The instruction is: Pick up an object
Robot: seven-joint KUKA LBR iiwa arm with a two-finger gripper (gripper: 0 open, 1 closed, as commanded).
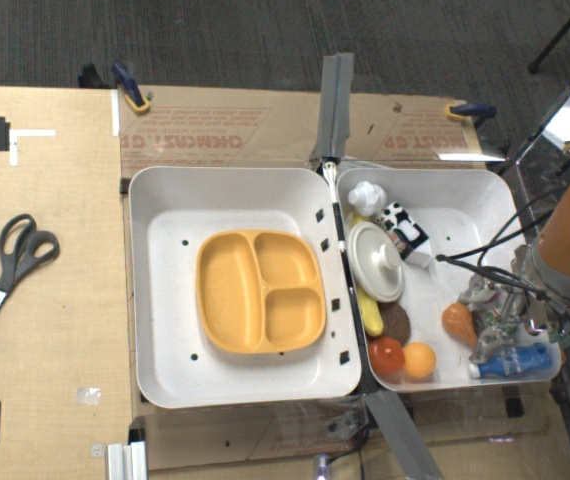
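Observation:
The right bin (465, 200) holds several objects. A white crumpled piece (366, 198) and a black-and-white toy (402, 226) lie at its back. A white round lid (377, 261) rests by the left wall, with a yellow banana (369, 315) and a brown disc (396, 322) in front of it. A red ball (386, 355) and an orange ball (420, 360) sit at the front. My gripper (495, 318) is low at the bin's right side, between an orange fruit (457, 322) and a blue bottle (513, 361).
The left bin (155, 298) carries a yellow divided plate (261, 291). Scissors (13, 263) lie on the wooden bench to the left. Black cables (485, 248) run from the arm across the right bin. Cardboard (225, 138) lies behind both bins.

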